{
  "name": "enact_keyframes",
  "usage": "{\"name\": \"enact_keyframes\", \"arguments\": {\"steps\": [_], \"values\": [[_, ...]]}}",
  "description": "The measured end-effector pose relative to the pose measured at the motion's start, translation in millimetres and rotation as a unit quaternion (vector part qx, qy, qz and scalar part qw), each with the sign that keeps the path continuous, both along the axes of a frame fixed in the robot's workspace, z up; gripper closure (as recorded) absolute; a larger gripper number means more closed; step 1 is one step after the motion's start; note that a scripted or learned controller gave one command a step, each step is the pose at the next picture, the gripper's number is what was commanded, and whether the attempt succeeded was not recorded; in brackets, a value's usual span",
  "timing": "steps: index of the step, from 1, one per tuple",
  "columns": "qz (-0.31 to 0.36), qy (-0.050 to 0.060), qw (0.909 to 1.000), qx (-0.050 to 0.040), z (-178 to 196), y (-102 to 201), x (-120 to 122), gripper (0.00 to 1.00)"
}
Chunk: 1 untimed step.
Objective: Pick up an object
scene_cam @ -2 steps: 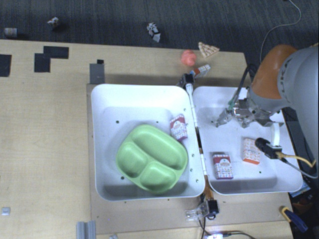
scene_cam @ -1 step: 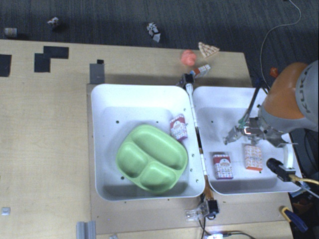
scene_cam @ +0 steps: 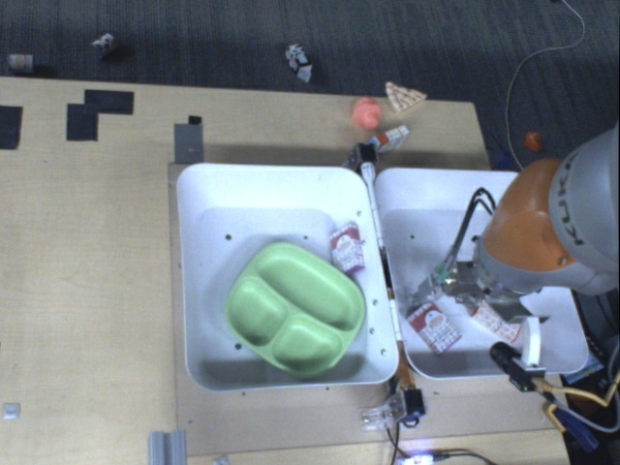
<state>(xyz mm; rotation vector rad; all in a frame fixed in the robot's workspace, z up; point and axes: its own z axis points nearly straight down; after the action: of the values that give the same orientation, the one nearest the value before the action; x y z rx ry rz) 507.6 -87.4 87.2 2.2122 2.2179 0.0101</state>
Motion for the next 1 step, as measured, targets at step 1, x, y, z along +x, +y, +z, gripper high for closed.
{"name": "enact_keyframes", "arguments": {"steps": [1], "values": [[0.0,-0.003,1.0,-0.0001,11.5,0.4,2.3,1.0]]}}
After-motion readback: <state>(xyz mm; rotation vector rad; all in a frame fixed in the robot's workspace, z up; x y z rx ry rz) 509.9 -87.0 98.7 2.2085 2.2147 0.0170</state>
